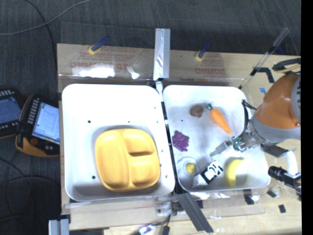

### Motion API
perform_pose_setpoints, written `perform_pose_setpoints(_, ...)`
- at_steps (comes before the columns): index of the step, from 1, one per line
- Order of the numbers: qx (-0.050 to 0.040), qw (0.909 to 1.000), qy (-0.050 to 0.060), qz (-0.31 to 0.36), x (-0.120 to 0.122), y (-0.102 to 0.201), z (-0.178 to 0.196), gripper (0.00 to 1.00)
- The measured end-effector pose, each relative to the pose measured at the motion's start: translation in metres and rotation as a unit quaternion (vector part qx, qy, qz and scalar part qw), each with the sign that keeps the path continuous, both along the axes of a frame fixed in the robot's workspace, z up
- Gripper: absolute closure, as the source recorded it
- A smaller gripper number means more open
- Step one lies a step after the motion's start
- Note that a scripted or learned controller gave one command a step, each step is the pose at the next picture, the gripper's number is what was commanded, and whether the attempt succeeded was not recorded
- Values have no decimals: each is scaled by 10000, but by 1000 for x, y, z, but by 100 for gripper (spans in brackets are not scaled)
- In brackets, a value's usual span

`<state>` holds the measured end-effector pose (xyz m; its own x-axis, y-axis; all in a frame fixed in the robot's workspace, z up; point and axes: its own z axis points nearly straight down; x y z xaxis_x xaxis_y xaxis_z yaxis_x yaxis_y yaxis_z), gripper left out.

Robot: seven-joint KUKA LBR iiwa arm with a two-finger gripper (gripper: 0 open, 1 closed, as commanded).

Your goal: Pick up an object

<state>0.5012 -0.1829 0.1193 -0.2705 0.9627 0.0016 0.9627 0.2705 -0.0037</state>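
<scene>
1. I am seeing the pincer hanging low in the right bin, between the carrot and the yellow banana; I cannot tell how its jaws are standing.
2. A brown lump, purple grapes and a black-and-white block are lying nearby.
3. A yellow divided tray is sitting in the left bin.

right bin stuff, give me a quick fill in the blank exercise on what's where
1. The orange carrot lies in the ____ bin.
2. The left bin holds a yellow divided ____.
3. The purple grapes lie close to the right bin's ____ wall.
4. The yellow lemon lies to the ____ of the black and white block.

Missing words: right; plate; left; right
</scene>
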Motion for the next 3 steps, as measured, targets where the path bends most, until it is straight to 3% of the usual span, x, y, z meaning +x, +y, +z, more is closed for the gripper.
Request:
perform_pose_setpoints(1,9,9990,0,-442,61,-35,0,0)
perform_pose_setpoints(2,0,9914,12,-1311,69,-19,-23,0)
perform_pose_setpoints(3,-25,9920,-65,-1259,119,-12,-30,0)
